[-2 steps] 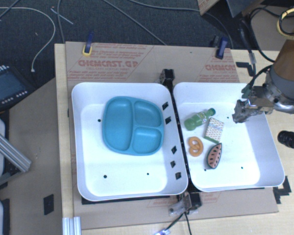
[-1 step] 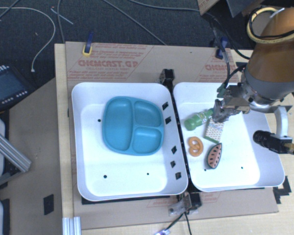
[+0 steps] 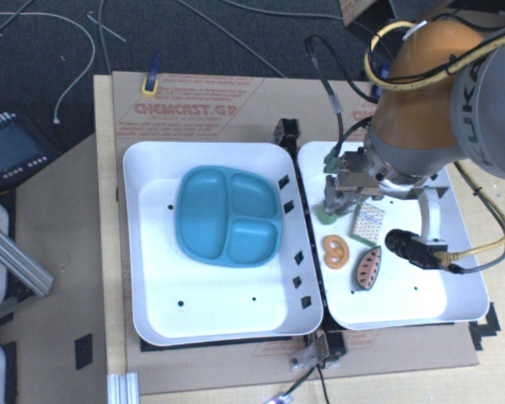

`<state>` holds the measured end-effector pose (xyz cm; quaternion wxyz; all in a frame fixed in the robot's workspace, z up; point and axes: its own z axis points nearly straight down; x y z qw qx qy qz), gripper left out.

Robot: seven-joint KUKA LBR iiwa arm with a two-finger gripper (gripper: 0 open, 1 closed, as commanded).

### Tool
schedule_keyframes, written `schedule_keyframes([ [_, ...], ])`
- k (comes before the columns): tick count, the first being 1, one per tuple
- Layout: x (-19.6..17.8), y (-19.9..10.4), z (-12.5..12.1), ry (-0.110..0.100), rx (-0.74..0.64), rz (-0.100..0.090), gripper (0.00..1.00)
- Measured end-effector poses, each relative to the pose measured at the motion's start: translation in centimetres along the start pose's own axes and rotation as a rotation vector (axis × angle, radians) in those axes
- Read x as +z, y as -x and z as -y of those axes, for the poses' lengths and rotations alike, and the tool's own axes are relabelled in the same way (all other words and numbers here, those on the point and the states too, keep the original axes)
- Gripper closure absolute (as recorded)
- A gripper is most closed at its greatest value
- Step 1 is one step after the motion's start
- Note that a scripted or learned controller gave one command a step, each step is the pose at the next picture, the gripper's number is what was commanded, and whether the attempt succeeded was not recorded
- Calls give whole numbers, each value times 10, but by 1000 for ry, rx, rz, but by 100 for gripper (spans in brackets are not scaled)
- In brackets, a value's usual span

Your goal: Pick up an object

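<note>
1. The hand [image 3: 333, 202] is low over the near-left part of the right bin [image 3: 408, 311], close to the wall between the bins; I cannot tell whether it is apart or together.
2. A small green object [image 3: 323, 216] lies right at its tip, partly hidden.
3. Just beside are a patterned packet [image 3: 369, 222], a pretzel [image 3: 335, 252] and a watermelon slice [image 3: 369, 268].
4. The left bin [image 3: 136, 225] holds a blue divided plate [image 3: 229, 215].

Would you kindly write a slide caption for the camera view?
KUKA gripper low in the right bin near a pretzel and watermelon slice; blue divided plate in left bin.
</note>
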<state>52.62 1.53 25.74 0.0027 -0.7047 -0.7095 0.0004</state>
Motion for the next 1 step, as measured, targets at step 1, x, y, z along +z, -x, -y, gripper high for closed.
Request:
schedule_keyframes([
  [1, 26, -53, 5, -2, 1, 0, 100],
])
